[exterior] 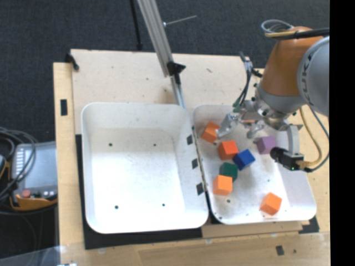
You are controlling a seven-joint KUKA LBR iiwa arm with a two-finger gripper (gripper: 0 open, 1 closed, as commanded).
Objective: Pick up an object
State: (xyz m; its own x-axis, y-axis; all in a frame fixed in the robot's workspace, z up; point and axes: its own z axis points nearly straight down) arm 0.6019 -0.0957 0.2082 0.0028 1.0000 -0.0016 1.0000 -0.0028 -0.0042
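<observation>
While viewed from above at a slant: bench [111, 76], two white bins side by side.

Left bin [138, 168]: white floor, a few dark specks.

Right bin [299, 195]: seven cubes.
- Orange cube, upper left [209, 132], just beside the divider between the bins, near the left fingertip.
- Orange-red cube [228, 149], below the gripper, touching or nearly touching the blue cube.
- Blue cube [244, 159], mid-bin, tilted.
- Green cube [228, 170], just under the orange-red one, partly covered by the orange cube below it.
- Orange cube, lower [223, 184], against the green cube.
- Purple cube [266, 144], right of centre, close under the wrist hardware.
- Orange cube, far corner [271, 203], well apart from the rest, near the front right wall.

Arm [291, 65]: grey with orange band, reached in from the right, wrist over the bin's upper part.

Gripper [241, 127]: low over the right bin, fingers spread wide, left tip near the upper-left orange cube, right tip toward the purple cube. Nothing seen between the fingers; orange-red cube lay just below the gap, apart from both tips.

Other: slanted metal rail [155, 26] over the bench's rear; black clip [175, 68] on the rail; grey box with cables [33, 173] on the floor at left.
</observation>
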